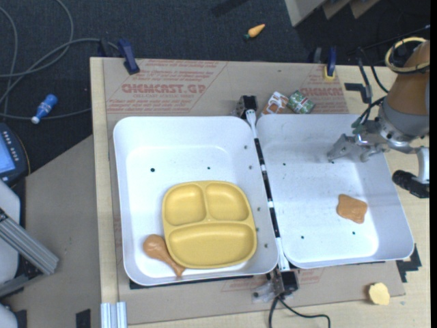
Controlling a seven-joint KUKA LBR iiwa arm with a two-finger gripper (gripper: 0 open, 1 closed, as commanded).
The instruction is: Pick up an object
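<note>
On the floor at far left lies a small blue bottle (45, 106), well apart from the counter (102, 183). A blue clamp (127, 55) grips the counter's far left corner.

The left bin (130, 183) holds a yellow tray (207, 223) with three compartments, set toward the near side. A tan drumstick (161, 251) lies at the tray's near-left corner, touching it, its thin end pointing toward the bin's front edge.

Beyond the seam between the bins, on the counter, sit a small red-and-white packet (275, 103) and, just beside it, a crumpled green one (300, 102). On the floor further back lies an orange bit (255, 29).

The right bin (300, 183) holds one thing — a brown nugget (351, 208), lying flat in the right half, toward the near side. It is untouched.

The tool (339, 149) hangs over the far right part of this bin, pointing left, well apart from the nugget. Its fingers look slightly spread with nothing between them — though they are small and hard to read.

A yellow lump (378, 293) rests on the counter past the right bin's near corner.
</note>
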